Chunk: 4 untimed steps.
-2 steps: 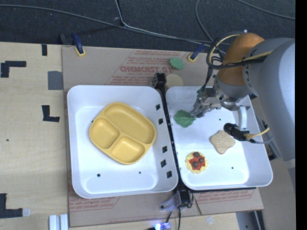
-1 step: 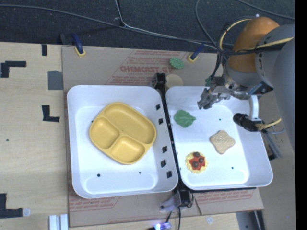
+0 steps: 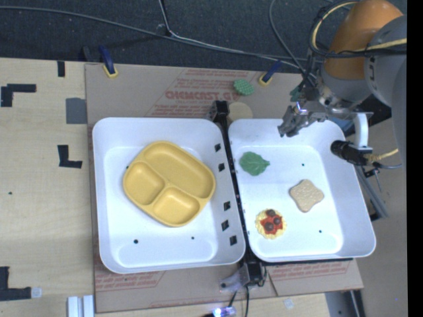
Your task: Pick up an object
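Near edge, bottom of frame: a dark clip (image 3: 243, 277) sits at the seam where the two bins meet, on the surface (image 3: 39, 197).

Right bin (image 3: 350, 243): three loose items, all apart from each other.
- pizza toy (image 3: 270, 223), lower left of that bin, close to the divider.
- toast (image 3: 306, 195), right of centre, up and right of the pizza toy.
- green leaf (image 3: 254, 163), upper left part, near the divider.

Left bin (image 3: 112, 243): yellow tray (image 3: 169, 182) with three compartments, roughly centred, turned at an angle to the bin walls.

Gripper (image 3: 288, 128) is at the right bin's far wall, upper right of frame, pointing down and left. It's well apart from the toast and pizza toy; the leaf is the nearest item, below and left of it. Nothing visible between the fingers. Can't tell whether they're open or closed, too dark and small.

Arm (image 3: 370, 38) comes in from the upper right corner, orange band on top.

Farther back: a small green piece (image 3: 242, 86) lies on the cardboard (image 3: 192, 94) behind the bins. Cables (image 3: 165, 28) run across the dark floor at top.
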{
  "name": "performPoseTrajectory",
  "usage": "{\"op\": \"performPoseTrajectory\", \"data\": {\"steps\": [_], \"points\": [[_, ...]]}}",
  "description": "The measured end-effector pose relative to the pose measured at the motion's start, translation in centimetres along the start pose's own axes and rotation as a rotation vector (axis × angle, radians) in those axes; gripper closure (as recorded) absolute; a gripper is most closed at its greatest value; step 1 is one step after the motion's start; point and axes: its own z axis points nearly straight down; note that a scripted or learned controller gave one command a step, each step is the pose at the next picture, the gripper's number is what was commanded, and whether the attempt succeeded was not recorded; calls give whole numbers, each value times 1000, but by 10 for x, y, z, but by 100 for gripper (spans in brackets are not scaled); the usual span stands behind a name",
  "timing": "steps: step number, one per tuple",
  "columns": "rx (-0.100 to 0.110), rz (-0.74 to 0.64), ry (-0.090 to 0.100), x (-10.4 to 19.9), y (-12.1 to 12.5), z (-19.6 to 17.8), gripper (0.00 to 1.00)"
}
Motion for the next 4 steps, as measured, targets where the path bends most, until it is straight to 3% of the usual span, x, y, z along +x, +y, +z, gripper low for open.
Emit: {"op": "performPoseTrajectory", "data": {"steps": [1,3,4], "points": [[5,1,1,0,0,-4,100],[7,-3,1,99,-23,5,100],[8,-3,2,150,-55,1,100]]}}
